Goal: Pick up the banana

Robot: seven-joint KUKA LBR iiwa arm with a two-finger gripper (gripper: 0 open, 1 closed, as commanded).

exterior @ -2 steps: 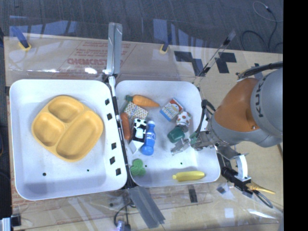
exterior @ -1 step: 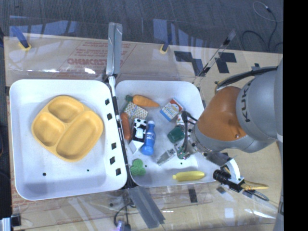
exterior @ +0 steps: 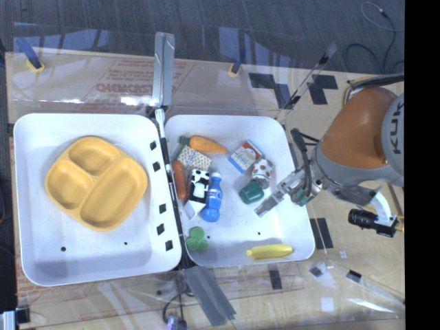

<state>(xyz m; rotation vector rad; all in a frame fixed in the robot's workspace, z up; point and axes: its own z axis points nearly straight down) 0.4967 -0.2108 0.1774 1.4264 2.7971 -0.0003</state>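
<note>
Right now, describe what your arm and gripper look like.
The arm is a bulky rounded body with a broad orange band over grey casing, and dark lettering shows at its right edge. The gripper is a small grey metal assembly with a touch of green near the wrist. A black cylindrical part juts out beneath the arm.

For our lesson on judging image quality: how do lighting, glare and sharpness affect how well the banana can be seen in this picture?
Camera view: even, soft lighting with faint shadows; the banana stands out sharply yellow against the right bin. Glare streaks the clear sheeting behind the bins, away from the fruit. The pincer looks slightly soft, its fingers hard to resolve.
</note>
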